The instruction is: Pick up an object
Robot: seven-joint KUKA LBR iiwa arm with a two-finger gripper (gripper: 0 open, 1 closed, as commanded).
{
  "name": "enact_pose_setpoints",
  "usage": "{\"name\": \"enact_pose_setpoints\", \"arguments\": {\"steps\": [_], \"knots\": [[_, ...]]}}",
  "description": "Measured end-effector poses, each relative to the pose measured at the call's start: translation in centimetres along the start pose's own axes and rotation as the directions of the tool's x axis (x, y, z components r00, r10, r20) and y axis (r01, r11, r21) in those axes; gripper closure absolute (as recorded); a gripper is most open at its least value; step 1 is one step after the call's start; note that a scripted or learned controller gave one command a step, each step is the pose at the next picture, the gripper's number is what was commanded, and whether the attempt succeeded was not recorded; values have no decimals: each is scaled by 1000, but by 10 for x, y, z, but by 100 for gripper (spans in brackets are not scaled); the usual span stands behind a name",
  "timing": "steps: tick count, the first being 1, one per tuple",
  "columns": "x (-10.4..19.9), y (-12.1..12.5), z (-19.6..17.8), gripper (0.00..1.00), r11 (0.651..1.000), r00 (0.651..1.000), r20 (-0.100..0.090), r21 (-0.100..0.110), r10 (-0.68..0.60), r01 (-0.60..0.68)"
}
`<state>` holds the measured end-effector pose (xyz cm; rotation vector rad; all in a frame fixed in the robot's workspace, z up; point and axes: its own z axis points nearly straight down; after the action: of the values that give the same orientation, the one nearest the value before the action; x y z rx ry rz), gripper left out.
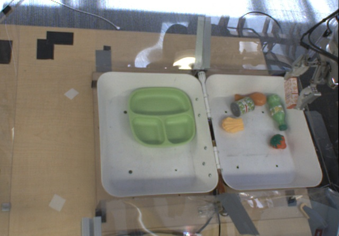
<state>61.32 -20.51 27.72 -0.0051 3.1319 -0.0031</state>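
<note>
The right bin (254,171) holds several small items. A green and white can (243,106) lies on its side next to an orange piece (257,98). To their right a green bottle (276,111) lies flat. A yellow ridged piece (232,124) rests near the bin's left wall. Toward the right side sits a small red and green piece (278,142). My gripper (310,91) hangs at the far right, just outside the bin's upper right corner, above and to the right of the bottle. Nothing is visible in its grasp.
A green divided plate (161,116) lies in the middle of the left bin (122,171). A ridge (210,124) separates the two bins. Cables and metal parts crowd the upper right by the arm. A grey post (200,44) stands behind the bins.
</note>
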Motion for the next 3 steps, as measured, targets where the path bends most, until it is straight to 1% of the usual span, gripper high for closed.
{"name": "enact_pose_setpoints", "arguments": {"steps": [1,2,3], "knots": [[-39,47,144,0,988,988,-14,-4,156,-156],[-45,91,189,0,911,910,-10,2,413,-413],[-50,92,174,100,914,914,11,-3,406,-406]]}}
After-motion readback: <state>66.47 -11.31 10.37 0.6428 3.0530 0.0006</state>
